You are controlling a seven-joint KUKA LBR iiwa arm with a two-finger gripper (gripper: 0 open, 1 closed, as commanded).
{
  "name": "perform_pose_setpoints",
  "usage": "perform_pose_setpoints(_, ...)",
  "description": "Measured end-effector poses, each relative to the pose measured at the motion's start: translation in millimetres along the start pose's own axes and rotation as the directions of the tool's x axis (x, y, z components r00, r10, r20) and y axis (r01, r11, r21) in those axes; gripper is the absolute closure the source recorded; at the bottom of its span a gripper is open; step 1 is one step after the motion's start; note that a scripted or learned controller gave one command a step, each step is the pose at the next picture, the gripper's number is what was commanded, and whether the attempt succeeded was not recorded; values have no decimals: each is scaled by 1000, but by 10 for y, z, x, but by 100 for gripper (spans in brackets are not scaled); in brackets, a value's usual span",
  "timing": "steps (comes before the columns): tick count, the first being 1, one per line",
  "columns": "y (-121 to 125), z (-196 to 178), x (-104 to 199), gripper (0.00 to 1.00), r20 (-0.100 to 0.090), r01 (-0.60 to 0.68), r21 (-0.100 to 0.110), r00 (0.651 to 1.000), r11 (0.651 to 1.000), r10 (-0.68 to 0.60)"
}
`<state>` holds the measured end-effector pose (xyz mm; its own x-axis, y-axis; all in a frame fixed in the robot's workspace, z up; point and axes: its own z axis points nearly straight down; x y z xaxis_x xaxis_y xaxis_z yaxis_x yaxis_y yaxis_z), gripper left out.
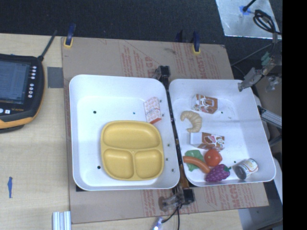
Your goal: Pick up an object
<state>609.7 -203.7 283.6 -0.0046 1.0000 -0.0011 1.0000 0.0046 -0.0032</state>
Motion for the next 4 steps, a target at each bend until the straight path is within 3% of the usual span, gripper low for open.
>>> perform_pose_setpoints(1, 132, 1165, 664, 0, -1, 1, 3, 1000, 1000, -1)
perform_pose_setpoints(2, 472, 1726, 523, 0, 1, 0, -14, 1000, 1000, 0)
perform_pose_setpoints(3, 544, 1794, 383, 0, -7, 3, -17, 1000, 1000, -3)
perform_pose_setpoints(4, 539, 1795, 405, 0, -2, 1, -18, 1000, 1000, -1)
